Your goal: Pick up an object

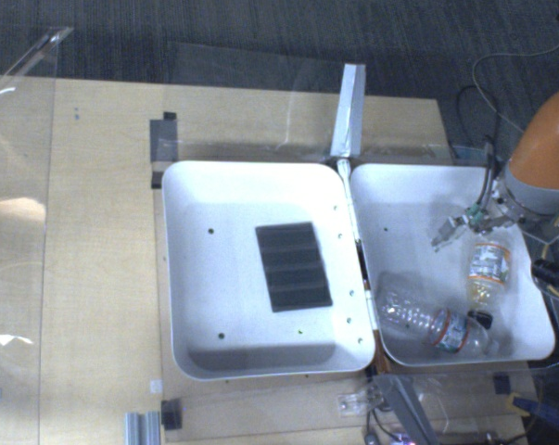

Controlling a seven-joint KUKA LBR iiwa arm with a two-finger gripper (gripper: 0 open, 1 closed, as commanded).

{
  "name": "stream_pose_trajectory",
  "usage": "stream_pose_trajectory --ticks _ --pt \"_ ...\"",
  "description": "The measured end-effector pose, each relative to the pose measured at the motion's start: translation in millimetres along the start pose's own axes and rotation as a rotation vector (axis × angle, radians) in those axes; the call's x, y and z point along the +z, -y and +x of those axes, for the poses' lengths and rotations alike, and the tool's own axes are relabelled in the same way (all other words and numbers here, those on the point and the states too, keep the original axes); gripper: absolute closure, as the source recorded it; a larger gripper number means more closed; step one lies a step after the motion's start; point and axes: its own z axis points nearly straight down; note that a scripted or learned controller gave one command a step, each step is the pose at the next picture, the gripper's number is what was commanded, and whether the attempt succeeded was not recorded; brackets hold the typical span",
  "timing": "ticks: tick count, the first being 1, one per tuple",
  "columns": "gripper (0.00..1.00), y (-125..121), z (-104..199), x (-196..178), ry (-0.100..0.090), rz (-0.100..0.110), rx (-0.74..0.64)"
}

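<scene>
the two-finger gripper hangs spread open over the right-hand shallow white bin, gripping nothing, likely poised for a descent onto what lies below. just beside it stands a small clear plastic bottle with amber liquid, while a crumpled clear plastic bottle with a dark cap lies near the front wall; the left-hand white bin holds a ribbed black rectangular slab.

A light wooden bench seen from above, at a slant. Two shallow white bins sit on it side by side, their inner edges touching. The left bin is near the bench's middle; the right bin is beside it, toward the right edge. A grey metal bar stands at the far end of the seam between them. A clear plastic sheet covers the bench's left part.
</scene>
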Motion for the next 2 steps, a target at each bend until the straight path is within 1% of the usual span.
stream_pose_trajectory --ticks 1,2 --pt "0.0 45.9 14.8 -1.9 -0.001 0.002 0.113" --pt "0.0 17.7 16.9 -91.1 0.001 0.002 0.571"
